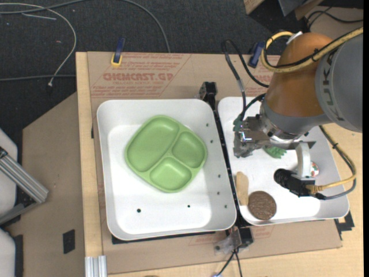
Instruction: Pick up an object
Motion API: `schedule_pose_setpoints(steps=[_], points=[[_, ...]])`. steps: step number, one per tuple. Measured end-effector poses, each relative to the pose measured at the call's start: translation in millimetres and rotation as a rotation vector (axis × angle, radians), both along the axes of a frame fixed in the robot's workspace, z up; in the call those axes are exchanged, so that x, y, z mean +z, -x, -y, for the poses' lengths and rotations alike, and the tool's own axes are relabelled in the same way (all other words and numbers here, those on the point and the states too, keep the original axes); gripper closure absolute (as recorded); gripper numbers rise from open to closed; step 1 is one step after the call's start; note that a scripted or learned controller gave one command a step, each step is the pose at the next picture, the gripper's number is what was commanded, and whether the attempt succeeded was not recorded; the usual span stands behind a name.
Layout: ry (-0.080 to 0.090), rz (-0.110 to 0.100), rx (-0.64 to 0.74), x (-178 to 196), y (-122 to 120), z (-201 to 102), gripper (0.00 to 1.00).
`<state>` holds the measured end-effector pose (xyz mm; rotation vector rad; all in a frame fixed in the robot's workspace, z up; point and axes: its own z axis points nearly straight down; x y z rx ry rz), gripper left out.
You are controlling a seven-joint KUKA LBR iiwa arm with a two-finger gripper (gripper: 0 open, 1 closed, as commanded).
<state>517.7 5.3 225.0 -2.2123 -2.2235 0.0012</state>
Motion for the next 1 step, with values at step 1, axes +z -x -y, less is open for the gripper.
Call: schedule_pose_setpoints(steps=[1], points=[[0.0,-0.001,0.001,-10.1,17.1,-49.5,1.0]])
